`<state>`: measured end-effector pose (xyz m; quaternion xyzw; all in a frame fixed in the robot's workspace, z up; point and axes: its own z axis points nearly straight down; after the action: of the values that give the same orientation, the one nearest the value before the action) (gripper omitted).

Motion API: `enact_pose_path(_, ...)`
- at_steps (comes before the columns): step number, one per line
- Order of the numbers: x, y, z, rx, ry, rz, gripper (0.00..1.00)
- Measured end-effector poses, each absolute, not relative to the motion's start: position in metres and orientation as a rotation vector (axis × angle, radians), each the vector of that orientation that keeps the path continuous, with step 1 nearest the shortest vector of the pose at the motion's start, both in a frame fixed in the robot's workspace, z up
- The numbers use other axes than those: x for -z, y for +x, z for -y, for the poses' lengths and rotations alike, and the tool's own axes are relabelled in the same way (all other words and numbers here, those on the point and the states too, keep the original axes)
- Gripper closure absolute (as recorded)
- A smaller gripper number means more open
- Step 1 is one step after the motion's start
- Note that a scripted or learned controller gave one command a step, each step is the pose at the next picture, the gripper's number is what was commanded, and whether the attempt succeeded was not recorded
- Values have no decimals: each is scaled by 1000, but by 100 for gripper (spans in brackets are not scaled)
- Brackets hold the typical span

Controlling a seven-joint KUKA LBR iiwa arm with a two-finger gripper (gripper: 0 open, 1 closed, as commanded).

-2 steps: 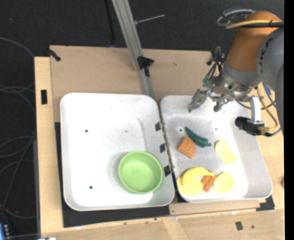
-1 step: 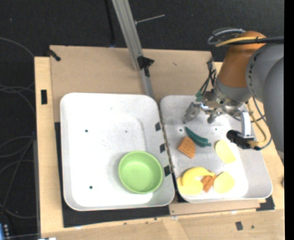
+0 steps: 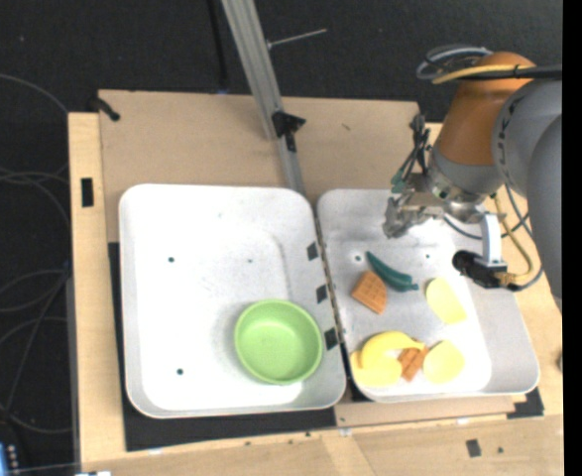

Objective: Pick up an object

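The gripper (image 3: 406, 216) hangs over the right bin (image 3: 499, 365), jaws impossible to judge, and it may miss the thin green piece (image 3: 392, 272) lying flat.

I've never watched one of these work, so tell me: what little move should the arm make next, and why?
Probably ease the gripper toward the camera and down onto the green curved piece. The gripper hangs over the far part of the right bin, nothing shows between its fingers, and that piece lies nearest, apart from the orange waffle block.

Green bowl (image 3: 279, 340); teal tool-shaped piece (image 3: 390, 272); orange waffle block (image 3: 370, 293).
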<state>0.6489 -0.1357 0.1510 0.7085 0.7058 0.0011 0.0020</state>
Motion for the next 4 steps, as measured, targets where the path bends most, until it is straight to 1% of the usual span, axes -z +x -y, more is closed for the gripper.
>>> enact_pose_path(1,-196,651,141,-6,2221,-2216,100)
enact_pose_path(2,-214,652,142,-5,2221,-2219,100)
enact_pose_path(4,-239,628,45,-5,2214,-2230,100)
